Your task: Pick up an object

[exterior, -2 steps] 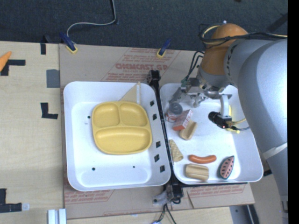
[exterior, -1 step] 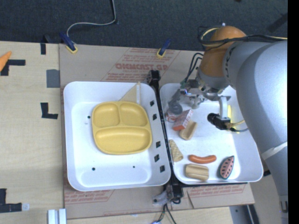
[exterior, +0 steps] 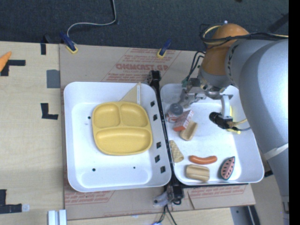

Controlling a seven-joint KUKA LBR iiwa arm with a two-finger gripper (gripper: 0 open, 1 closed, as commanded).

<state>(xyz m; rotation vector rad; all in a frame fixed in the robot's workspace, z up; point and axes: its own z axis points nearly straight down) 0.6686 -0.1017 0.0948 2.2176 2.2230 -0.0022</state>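
Two shallow white bins sit side by side on the bench, and the black divider (exterior: 158, 125) where they meet serves as the landmark. Left of the divider, the left bin (exterior: 77, 139) holds a yellow compartment plate (exterior: 123, 128) lying flat near its middle. Right of the divider, the right bin (exterior: 243, 149) holds the loose things: a hot dog sausage (exterior: 203, 160) well to the right of the divider's lower half, a bread roll (exterior: 197, 173) just below it, a slice like a watermelon wedge (exterior: 227, 168) farther right, a waffle cone piece (exterior: 176, 150) just beside the divider, and a small tan roll (exterior: 189, 131) with a red-and-white wrapper (exterior: 183, 120) near the divider's middle. The gripper (exterior: 180, 104) hangs close to the right of the divider's upper half, over a small grey round object (exterior: 176, 110); whether its fingers are apart or together cannot be told, and nothing shows clamped between them.
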